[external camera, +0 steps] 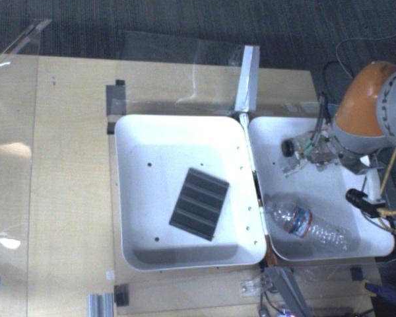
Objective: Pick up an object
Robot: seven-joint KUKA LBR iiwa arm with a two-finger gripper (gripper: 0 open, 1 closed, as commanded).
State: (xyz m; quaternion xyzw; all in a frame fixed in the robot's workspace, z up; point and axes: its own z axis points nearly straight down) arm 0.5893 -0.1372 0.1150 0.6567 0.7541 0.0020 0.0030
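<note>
Hand (302,152) hovers over right bin (383,243); can't tell its state. Nothing held, pick not yet done. Clear plastic bottle (308,223) lies below it, ridged black pad (199,203) in left bin (129,177).

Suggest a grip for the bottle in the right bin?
Judging by its pose, grip the bottle across its middle, from above. It lies on its side, long axis running from upper left to lower right, so the fingers should close across the narrow width. Clear plastic may slip.
</note>
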